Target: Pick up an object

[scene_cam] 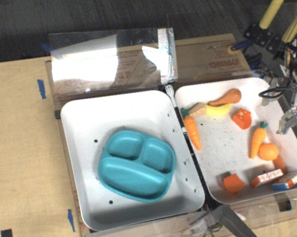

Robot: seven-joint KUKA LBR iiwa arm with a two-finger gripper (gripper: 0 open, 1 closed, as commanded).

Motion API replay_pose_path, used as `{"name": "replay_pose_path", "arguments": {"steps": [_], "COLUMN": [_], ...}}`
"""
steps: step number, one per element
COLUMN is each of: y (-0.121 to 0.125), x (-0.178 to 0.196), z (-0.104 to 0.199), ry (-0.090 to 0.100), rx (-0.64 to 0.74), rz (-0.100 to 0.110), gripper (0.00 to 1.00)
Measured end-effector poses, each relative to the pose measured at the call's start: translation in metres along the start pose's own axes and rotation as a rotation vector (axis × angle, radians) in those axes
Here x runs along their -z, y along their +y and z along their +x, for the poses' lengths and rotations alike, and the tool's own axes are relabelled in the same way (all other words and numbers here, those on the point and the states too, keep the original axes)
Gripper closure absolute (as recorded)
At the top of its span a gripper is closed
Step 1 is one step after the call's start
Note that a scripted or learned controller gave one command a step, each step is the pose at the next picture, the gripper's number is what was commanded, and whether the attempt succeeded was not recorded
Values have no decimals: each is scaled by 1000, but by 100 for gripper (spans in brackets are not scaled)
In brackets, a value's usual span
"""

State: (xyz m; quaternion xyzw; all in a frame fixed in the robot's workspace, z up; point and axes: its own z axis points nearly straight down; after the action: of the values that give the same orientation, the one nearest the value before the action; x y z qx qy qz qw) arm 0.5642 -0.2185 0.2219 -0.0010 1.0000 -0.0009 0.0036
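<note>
Gripper [288,121] sits at right rim of right bin [235,199]; finger state: cannot tell. Nearest pick: carrot [257,141], inside right bin, just left of gripper, above orange ball [268,151]. Carrot's long axis runs upper-right to lower-left.

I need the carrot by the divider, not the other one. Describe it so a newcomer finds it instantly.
Start at the right-hand bin, the one full of small toy food. Go to its left wall, beside the left bin holding the teal tray. The carrot lies along that wall, alone and lengthwise, whereas the other carrot leans against an orange ball.
</note>
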Motion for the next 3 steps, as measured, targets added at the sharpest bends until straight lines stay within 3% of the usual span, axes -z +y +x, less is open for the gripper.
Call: {"name": "replay_pose_path", "arguments": {"steps": [1,2,3], "y": [26,27,-6], "x": [-125,-114,94], "z": [41,38,18], "ry": [-2,-10,-12], "rx": [-140,-136,-200], "rz": [1,3,4], "gripper": [0,100,100]}}
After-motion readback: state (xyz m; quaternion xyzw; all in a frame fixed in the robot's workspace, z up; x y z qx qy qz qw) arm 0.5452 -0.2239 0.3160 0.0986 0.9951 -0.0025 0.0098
